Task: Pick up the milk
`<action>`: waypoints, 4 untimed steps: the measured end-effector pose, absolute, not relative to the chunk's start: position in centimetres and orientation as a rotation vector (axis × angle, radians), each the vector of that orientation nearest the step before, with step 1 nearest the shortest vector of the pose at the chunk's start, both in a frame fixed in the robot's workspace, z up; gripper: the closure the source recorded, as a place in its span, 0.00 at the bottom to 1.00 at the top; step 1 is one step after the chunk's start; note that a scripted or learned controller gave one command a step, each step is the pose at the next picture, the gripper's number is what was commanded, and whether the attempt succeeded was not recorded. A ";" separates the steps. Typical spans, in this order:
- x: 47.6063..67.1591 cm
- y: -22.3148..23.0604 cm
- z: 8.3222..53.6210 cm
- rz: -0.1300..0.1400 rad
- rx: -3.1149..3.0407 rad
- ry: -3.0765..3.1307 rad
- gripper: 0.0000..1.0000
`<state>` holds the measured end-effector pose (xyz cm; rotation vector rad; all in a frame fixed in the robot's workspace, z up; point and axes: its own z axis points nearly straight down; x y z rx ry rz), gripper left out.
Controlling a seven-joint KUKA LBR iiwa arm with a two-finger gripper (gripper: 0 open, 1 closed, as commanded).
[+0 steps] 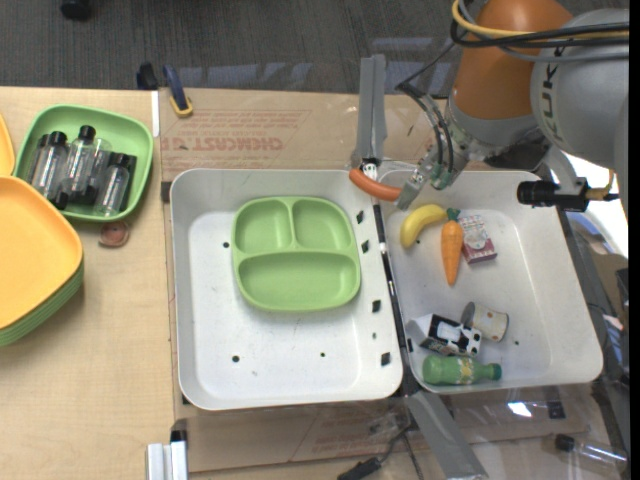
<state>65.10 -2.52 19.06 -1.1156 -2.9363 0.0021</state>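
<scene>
The milk (455,335) is a small carton with black-and-white cow patches, lying on its side near the front of the right bin (560,298). My gripper (428,176) hangs over the far left corner of that bin, just above the banana (420,222) and well behind the milk. Nothing shows between the gripper and the carton but open bin floor and the carrot (452,250).
A green bottle (460,371) lies just in front of the milk. A small red and white box (478,238) sits beside the carrot. An orange sausage (366,181) rests on the bins' shared rim. The left bin (200,298) holds a green divided plate (296,253).
</scene>
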 end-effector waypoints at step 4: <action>65.5 0.6 20.1 0.000 -1.198 -2.910 1.00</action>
